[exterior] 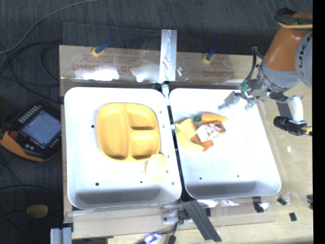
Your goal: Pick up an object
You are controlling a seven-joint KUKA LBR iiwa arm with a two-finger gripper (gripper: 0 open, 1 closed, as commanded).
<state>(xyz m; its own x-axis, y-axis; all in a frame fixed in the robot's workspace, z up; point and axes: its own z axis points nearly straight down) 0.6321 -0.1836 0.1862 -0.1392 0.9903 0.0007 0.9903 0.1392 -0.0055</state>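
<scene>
so the gripper (237,98) hangs over the right bin's (254,182) top corner, fingers spread and empty, tilted toward the pile (203,132) heaped mid-bin beside the divider. yellow tray (128,131) sits in the left bin (81,187), well apart.

the right bin (254,177) has open floor along its front and right side; a cluster of toy food (202,132) occupies its left centre. in the left bin (81,182), a yellow divided tray (127,131) fills the middle, leaving narrow margins.
</scene>
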